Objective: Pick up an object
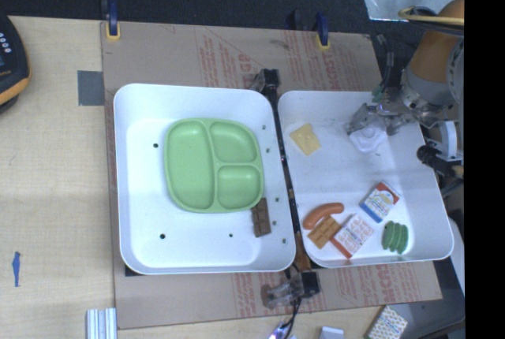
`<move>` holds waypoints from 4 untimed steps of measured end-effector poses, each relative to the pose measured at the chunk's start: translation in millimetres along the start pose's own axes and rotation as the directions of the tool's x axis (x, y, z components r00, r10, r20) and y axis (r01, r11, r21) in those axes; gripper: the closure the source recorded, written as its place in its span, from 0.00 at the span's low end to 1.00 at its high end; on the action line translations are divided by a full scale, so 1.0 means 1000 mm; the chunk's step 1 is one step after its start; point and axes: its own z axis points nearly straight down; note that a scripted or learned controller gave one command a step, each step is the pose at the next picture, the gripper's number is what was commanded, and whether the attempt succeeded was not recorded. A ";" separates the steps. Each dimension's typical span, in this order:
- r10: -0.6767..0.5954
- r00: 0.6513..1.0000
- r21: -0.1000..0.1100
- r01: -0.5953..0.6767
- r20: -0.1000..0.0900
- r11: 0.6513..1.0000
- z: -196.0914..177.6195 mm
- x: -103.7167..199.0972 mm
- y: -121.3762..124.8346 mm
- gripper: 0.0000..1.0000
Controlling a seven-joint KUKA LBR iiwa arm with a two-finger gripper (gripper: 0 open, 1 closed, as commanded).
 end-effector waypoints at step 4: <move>-0.001 1.000 -0.002 0.001 0.000 1.000 0.000 0.000 -0.099 0.00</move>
